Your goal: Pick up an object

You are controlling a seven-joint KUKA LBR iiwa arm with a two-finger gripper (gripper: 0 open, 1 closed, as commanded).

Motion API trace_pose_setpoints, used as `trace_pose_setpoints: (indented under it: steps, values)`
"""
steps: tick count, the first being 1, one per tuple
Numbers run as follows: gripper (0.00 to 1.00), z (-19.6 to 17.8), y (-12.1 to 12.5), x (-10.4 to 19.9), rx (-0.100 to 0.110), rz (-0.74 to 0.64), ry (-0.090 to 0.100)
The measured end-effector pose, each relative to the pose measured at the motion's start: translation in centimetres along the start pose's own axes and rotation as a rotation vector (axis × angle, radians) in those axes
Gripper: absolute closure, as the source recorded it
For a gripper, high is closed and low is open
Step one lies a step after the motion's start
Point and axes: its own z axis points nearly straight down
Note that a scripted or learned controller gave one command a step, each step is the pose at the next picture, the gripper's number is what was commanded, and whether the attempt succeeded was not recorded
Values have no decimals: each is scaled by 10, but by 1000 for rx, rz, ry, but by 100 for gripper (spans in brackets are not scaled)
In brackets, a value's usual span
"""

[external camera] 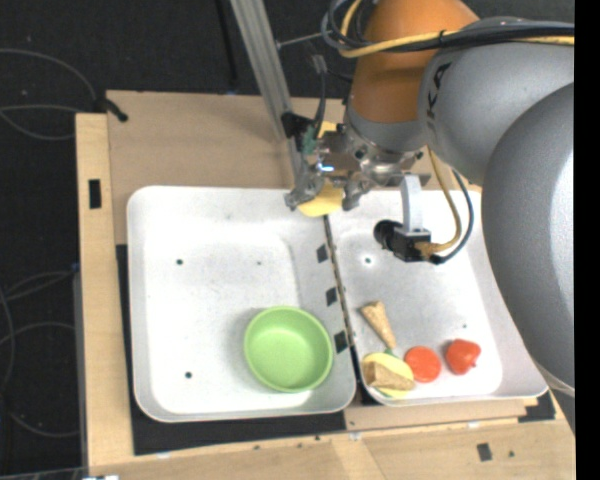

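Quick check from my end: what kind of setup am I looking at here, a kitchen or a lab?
Most likely a robot lab test bench, not a kitchen: two shallow white bins sit side by side on a plywood board, holding toy-like items such as a green bowl, with loose cables on the dark floor.

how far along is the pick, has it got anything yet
Looks partly done: a yellow object sits between the fingers of the tool, at the far edge where the two bins meet. Whether it is lifted clear is hard to tell. The green bowl and two red pieces lie untouched.
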Motion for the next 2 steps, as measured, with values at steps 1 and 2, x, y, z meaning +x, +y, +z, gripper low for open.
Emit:
trace_pose_setpoints:
  steps: [1, 2]
  values:
    - [100, 20, 18, 42, 2, 2, -3]
    - [0, 19, 18, 39, 1, 5, -5]
